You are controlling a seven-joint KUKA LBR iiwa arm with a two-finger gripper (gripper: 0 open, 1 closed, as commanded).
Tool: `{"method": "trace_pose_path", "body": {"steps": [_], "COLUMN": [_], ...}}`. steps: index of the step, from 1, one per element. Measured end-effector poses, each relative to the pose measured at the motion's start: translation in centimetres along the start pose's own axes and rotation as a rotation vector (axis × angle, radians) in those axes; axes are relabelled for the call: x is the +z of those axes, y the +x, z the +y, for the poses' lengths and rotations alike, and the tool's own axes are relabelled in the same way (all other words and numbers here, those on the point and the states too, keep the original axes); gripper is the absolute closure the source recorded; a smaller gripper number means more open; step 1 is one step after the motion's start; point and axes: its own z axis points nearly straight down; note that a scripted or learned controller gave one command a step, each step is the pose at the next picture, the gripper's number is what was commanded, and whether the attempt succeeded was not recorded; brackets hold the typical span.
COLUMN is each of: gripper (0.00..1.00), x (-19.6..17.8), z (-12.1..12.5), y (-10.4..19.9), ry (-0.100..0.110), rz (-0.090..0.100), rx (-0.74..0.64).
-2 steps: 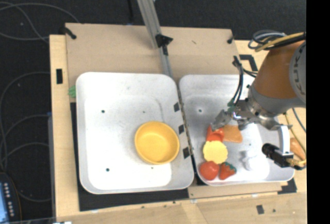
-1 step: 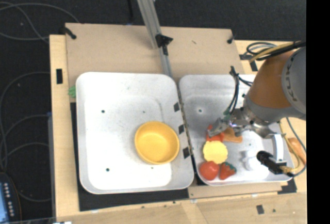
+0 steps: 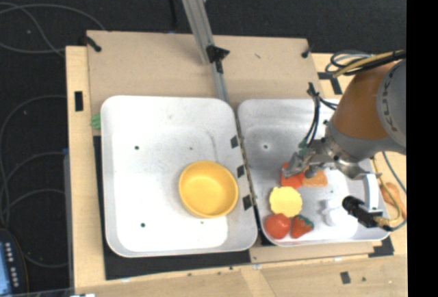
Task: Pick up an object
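Observation:
In the right bin [image 3: 274, 124] my gripper [image 3: 299, 166] reaches down from the right, right over an orange-red piece [image 3: 293, 180] and a flatter orange piece [image 3: 316, 179] beside it. Just in front lie a yellow round object [image 3: 285, 200], a red tomato-like ball [image 3: 276, 225] and a strawberry [image 3: 301, 226] at the bin's near edge. A small white object [image 3: 329, 212] lies to the right of them. The gripper's tips touch or nearly touch the orange-red piece; nothing is clearly lifted.
The left bin [image 3: 150, 131] holds a yellow bowl [image 3: 207, 188] near its right wall. A metal pole [image 3: 198, 15] slants down from the top to the gap between the bins. The arm's orange band [image 3: 363, 107] and cables hang over the right bin's right side.

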Motion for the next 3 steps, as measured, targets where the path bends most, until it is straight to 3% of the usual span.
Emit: {"method": "trace_pose_path", "body": {"steps": [2, 3], "gripper": [1.0, 1.0], "x": [-9.9, -9.4], "z": [-0.7, 0.2], "y": [-0.5, 3.7], "ry": [0.001, 0.003], "rz": [-0.002, 0.0], "rx": [-0.01, -0.009]}}
